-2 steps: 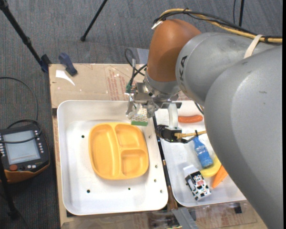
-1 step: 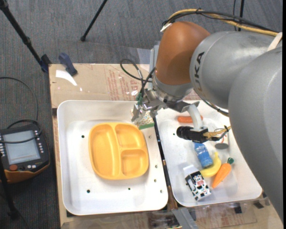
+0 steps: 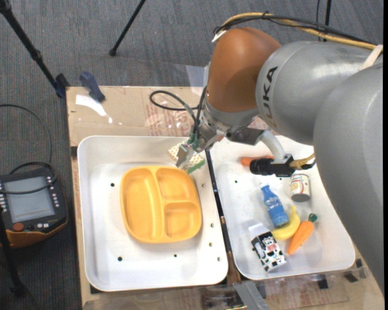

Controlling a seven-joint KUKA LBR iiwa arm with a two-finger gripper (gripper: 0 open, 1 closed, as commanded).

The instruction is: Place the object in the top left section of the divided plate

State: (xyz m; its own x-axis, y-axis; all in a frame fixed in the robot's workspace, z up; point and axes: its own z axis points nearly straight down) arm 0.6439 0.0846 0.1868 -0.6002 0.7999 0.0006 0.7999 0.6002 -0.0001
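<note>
Claw (image 3: 189, 154) is positioned over the far right corner of the left bin (image 3: 97, 173), just beyond the far right rim of the yellow divided plate (image 3: 142, 205). Claw state: cannot be determined from this view, whether apart, together or clamped on anything. A small pale-and-green item (image 3: 194, 166) is at the tip of the claw, touching or very nearly touching it and overlapping the plate's far right edge. Whether it is gripped or merely lies beneath the claw cannot be told. The plate extends from directly under the claw toward the near side and the view's left, and all three of its sections are bare. The right bin (image 3: 330, 237) lies to the view's right of the claw. Well apart from the claw and nearer the camera, it holds a blue bottle (image 3: 272, 202), a banana (image 3: 287, 227) just beside the bottle, a carrot (image 3: 301, 236) against the banana, a black-and-white carton (image 3: 268, 250) and a small can (image 3: 300, 186). Bare brown tabletop (image 3: 129, 105) shows beyond the claw, on the far side of both bins.
</note>
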